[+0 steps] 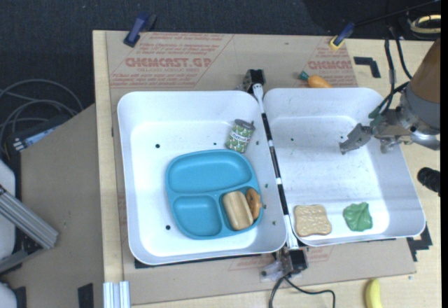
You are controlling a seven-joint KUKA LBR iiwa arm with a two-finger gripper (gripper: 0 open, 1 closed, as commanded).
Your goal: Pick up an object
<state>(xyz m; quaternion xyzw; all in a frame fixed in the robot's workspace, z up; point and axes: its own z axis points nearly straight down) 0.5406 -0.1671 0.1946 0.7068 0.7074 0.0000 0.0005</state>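
In the right bin (329,107), my gripper (368,145) hangs over the bare floor near the right wall. Its fingers stand open with nothing between them. A tan square cracker (311,220) and a green leafy piece (358,216) lie at that bin's front edge, well below the gripper. The left bin (140,159) holds a blue divided plate (203,187) with a brown bread roll (241,208) in its lower right compartment. A small green-and-white can (240,136) stands just behind the plate.
The arm comes in from the right edge above the right bin. An orange item (316,80) lies on the bench behind the right bin. A yellow object (373,294) sits at the bench's front right. Cables lie on the floor to the left.
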